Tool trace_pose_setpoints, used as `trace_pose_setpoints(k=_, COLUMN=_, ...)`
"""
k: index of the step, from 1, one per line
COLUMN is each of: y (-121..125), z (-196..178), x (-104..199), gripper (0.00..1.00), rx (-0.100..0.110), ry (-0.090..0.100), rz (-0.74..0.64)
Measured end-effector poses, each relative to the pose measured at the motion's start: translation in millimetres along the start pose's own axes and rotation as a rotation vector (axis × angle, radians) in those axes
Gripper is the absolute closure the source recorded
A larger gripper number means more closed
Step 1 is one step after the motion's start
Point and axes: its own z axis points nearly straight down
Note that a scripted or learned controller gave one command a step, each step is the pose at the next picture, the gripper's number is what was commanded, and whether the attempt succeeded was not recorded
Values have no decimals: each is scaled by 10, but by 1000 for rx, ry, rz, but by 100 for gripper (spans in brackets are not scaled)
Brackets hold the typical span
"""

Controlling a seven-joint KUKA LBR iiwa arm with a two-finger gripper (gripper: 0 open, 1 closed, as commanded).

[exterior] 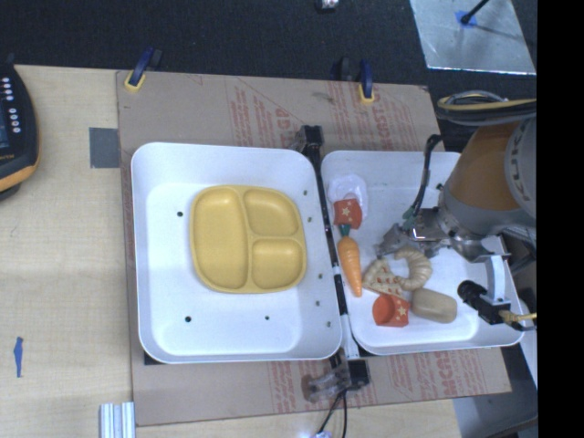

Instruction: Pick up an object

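The surface (64,281) is light wood-grain, and a brown cardboard sheet (265,108) lies flat on it. Taking the cardboard sheet as landmark: two white bins sit on it side by side, the left bin (160,327) and the right bin (401,167), their inner edges touching. Blue-and-yellow clamps (139,69) grip its far edge. A grey tape patch (104,147) lies just beyond its left edge, and a black-and-orange handheld controller (14,126) rests farther left.

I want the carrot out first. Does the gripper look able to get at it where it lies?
Probably yes. The carrot lies uncovered along the right bin's left wall, and the gripper hovers just right of it. The wall may crowd one finger.
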Motion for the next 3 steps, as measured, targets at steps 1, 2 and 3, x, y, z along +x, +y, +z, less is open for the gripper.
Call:
trace_pose_setpoints(k=1, y=11, z=-106, x=-4, gripper=100, rx=-1, ry=0, rz=-2)
trace_pose_setpoints(k=2, y=71, z=-615, x=276, gripper=100, rx=-6, ry=0, rz=-2)
trace_pose_setpoints(k=3, y=66, z=-595, x=266, gripper=0, rx=-3, ry=0, rz=-1)
